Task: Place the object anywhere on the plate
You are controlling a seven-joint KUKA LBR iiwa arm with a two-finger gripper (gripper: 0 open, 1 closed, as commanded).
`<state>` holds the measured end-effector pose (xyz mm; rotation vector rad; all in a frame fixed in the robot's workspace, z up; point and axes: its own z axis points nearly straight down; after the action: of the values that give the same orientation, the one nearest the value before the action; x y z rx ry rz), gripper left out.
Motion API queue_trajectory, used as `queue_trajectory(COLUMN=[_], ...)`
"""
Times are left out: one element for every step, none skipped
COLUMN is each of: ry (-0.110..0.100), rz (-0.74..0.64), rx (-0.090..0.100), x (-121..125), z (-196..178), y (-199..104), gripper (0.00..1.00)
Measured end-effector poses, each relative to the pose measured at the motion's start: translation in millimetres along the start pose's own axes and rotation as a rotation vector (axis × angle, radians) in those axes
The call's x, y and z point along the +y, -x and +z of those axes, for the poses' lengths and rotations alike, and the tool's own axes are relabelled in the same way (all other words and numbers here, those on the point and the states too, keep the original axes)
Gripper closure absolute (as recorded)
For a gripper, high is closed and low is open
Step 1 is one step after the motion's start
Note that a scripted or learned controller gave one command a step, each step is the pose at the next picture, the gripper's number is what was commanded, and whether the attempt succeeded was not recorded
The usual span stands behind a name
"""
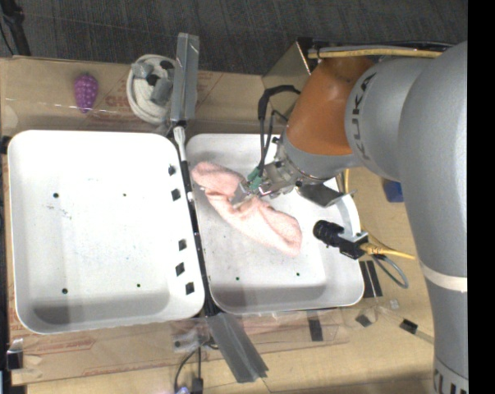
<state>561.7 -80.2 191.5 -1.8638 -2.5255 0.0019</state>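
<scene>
Currently listed: pink cloth (268, 224), crumpled lengthwise in the right bin (231, 290), toward its far-left part. Gripper (254, 189) is set down on the cloth's middle; whether fabric is pinched cannot be told. Judged light, soft, limp, non-fragile; best taken at a raised fold near its middle.

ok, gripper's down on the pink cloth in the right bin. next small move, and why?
Probably a short straight lift to test the grasp. The gripper sits on the pink cloth, which lies flat in the right bin; whether the cloth is pinched can't be told from this view.
</scene>
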Motion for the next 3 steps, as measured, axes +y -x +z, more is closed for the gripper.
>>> queue_trajectory(ry=[0.0,0.0,0.003], rz=[-0.007,-0.412,-0.818], rx=[-0.001,-0.001,-0.005], x=[0.7,24.8,63.0], z=[-40.1,-36.6,-47.3], y=[-0.6,-35.2,-75.2], gripper=[1.0,1.0,1.0])
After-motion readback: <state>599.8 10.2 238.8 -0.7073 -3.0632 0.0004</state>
